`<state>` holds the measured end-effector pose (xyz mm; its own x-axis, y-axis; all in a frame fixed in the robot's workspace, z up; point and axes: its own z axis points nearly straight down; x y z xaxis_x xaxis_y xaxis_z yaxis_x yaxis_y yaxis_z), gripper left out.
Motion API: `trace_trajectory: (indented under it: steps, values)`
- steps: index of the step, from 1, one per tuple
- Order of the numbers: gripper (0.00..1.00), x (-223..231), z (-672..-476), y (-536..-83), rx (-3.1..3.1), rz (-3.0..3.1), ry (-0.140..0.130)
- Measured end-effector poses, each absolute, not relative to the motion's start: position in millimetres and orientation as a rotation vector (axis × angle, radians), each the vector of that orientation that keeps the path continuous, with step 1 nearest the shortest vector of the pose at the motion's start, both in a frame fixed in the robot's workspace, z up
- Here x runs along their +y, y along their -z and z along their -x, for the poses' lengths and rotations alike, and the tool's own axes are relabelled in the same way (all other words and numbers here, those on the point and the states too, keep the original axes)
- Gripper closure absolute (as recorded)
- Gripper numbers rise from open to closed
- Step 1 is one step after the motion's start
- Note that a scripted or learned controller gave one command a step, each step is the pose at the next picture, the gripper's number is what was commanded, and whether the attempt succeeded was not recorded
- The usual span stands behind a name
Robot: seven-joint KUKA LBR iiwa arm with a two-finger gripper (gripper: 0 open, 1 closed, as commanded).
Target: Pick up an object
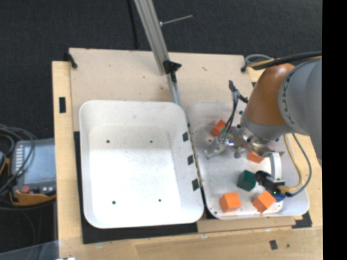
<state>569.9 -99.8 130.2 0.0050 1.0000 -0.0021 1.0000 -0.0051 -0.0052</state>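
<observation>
Looming at the right of the frame, closest to the lens, the grey KUKA arm [295, 99] with its orange band bends down over the right-hand bin [293, 213], its wrist hiding much of that bin's middle. Filling the centre-left of the frame is the left bin [92, 118], a bare white tray with a few dark specks on its floor. Across the divide, the right bin carries every candidate for the pick: a dark green block [246, 180] at lower centre, an orange cube [230, 201] near the bottom rim, a second orange block [264, 201] just to its right beside a small blue piece, another orange block [218, 128] at the bin's upper left, and an orange fragment [255, 157] peeking out from under the wrist. Metal parts of the gripper [223, 144] show low over the bin floor just below the upper-left orange block, but whether its fingers are spread or pressed together cannot be told at this size, and nothing can be seen caught between them. Judged from how things lie, the pick looks unfinished: every visible block rests on the bin floor, so grasping and lifting appear to be left to do.
</observation>
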Motion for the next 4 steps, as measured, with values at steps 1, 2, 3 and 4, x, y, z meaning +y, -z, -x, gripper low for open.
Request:
trace_trajectory:
  steps: [1,2,3,4]
  values:
    - [0.0,-102.0,-570.7,-96.9,-2.219,2.229,-0.002]
    - [1.0,-101.6,-572.1,-109.0,-2.212,2.239,0.009]
    - [1.0,-111.0,-580.2,-163.4,-2.217,2.233,0.006]
    - [1.0,-112.0,-582.1,-217.7,-2.229,2.222,0.008]
